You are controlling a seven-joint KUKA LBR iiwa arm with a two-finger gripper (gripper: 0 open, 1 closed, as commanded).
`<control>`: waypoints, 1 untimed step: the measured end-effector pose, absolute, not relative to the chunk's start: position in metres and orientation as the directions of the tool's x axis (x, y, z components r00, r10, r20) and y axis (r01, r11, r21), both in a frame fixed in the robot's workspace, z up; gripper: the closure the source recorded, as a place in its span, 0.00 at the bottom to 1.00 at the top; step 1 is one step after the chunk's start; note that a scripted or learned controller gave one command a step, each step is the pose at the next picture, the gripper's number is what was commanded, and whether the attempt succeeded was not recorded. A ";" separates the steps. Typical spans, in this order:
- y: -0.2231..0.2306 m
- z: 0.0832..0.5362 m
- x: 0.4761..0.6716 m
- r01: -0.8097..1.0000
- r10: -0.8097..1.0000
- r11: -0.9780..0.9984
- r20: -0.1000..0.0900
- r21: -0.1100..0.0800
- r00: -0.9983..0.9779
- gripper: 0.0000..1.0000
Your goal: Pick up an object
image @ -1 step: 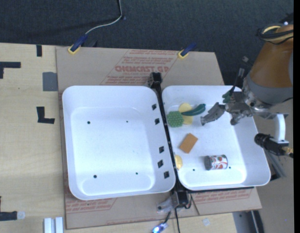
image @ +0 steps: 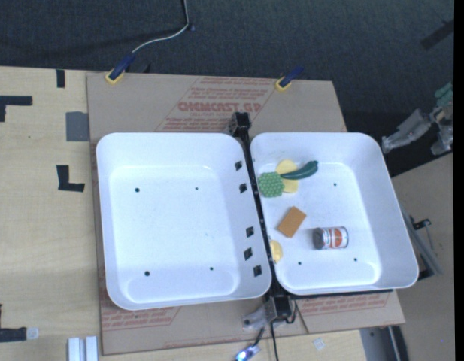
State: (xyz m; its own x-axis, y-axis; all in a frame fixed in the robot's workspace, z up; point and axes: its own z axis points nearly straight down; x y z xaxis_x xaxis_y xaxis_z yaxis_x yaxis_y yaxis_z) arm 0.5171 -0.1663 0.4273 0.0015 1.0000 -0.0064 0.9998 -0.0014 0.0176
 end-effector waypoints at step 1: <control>-0.164 0.427 0.518 1.000 1.000 0.001 -0.002 0.001 -0.001 1.00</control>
State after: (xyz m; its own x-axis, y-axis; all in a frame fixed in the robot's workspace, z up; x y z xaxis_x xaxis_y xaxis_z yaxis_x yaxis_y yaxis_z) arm 0.5177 -0.1639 0.4269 -0.0014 1.0000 -0.0022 1.0000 0.0014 0.0005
